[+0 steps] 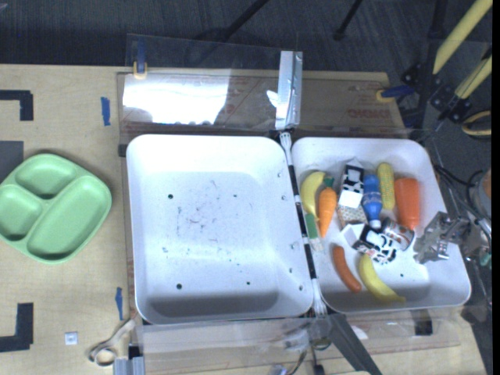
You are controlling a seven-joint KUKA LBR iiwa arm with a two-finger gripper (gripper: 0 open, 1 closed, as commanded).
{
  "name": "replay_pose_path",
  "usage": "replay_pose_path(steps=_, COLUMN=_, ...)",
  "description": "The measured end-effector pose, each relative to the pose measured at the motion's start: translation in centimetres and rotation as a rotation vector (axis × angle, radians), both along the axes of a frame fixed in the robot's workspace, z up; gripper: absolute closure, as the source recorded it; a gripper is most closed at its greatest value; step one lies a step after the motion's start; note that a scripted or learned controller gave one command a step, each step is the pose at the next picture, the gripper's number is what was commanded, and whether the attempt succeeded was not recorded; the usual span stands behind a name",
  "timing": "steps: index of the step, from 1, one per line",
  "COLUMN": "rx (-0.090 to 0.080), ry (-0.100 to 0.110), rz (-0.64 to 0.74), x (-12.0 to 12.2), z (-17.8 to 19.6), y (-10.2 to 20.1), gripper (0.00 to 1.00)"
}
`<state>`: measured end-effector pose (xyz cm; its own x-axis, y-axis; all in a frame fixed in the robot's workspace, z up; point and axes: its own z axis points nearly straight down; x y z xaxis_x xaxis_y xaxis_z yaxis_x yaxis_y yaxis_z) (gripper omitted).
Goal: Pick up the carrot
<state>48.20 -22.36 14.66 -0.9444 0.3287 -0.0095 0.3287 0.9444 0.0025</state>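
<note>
Across the middle of the bench sits the left bin point(207, 225), big, white and shallow, with only faint scuffs and a few dark dots on its floor. Right beside it, touching along the shared edge, is the right bin point(449, 283), and that is where all the clutter lies. Off to the far left rests a green divided plate point(53, 207), well apart from both bins. Behind the left bin stands a clear plastic panel point(199, 100), catching glare.

Now into the right bin: the carrot point(407, 199) lies along the right side, orange and fat, pointing roughly up and down the view. Just left of it is a blue bottle point(372, 198), and above that a thin yellow banana point(386, 180). Down at the bin's lower middle, a second banana point(376, 278) curves along the floor, with a red-orange sausage-shaped piece point(344, 268) just beside it. Near the left wall lies another yellow piece point(311, 189), touching a smaller orange piece point(326, 208). A black-and-white patterned block point(381, 244) sits between the bottle and the lower banana.

The gripper point(434, 244) hovers at the right bin's right edge, below the carrot and near it, with nothing visibly between its fingers; how wide they stand, I cannot tell.
</note>
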Motion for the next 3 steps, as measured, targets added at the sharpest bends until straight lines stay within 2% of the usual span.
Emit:
replay_pose_path(steps=1, rx=-0.001, ry=-0.007, rz=-0.003, x=0.2, z=1.1, y=-0.1, gripper=1.0)
replay_pose_path(steps=2, rx=-0.001, ry=-0.007, rz=-0.003, x=0.2, z=1.1, y=-0.1, gripper=0.0)
replay_pose_path(steps=3, rx=-0.002, ry=0.004, rz=0.295, x=2.2, z=-6.0, y=0.2, gripper=0.0)
